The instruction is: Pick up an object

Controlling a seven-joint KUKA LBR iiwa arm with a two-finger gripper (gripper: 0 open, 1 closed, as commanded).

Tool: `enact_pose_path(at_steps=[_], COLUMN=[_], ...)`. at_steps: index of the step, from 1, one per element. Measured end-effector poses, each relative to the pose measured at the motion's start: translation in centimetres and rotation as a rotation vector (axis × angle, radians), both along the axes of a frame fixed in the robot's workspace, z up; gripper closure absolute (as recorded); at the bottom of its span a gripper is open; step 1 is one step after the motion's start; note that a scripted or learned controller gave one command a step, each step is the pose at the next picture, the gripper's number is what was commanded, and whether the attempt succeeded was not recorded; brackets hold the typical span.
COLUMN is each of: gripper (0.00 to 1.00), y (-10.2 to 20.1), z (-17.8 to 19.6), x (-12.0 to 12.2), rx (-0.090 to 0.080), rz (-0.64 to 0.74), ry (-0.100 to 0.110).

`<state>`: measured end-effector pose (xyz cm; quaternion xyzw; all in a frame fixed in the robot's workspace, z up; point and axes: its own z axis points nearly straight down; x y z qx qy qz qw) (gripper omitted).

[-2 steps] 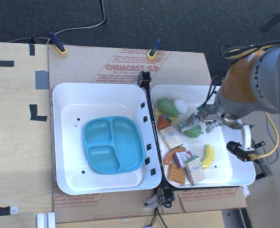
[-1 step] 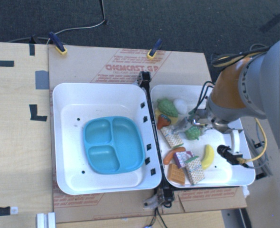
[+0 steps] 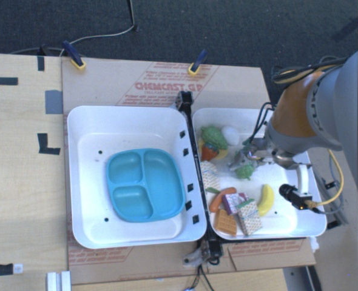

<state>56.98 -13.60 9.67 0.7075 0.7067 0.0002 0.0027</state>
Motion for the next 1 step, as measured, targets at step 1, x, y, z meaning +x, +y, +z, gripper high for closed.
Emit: enact_pose_path(at_steps=[1], gripper=[1.0], y=[7.0], z=[8.79], x=[1.18], rx=[0.004], rz=[0.003], ry=[0.004])
